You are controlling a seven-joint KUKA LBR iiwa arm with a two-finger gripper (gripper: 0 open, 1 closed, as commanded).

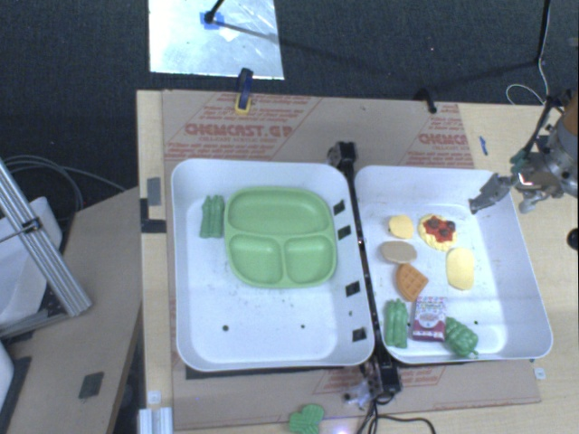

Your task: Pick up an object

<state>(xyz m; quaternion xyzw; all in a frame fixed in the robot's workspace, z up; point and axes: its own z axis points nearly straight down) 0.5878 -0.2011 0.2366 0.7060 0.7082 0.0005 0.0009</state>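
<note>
1. low in the frame, the right bin [520, 269] holds the toy food: a green piece [395, 322], a red-and-white carton [429, 318], a waffle [411, 281] and a yellow lemon-like piece [460, 268].
2. higher up lies a small pizza [439, 230].
3. at centre left, the green divided plate [280, 236] sits in the left bin [194, 333].
4. at the right edge, the gripper [493, 193] hovers over the right bin's upper corner, holding nothing; i cannot tell its jaw state.
5. judged step: approach. next it needs to descend onto one piece.

Green divided plate [279, 238], left bin [194, 333]
</note>
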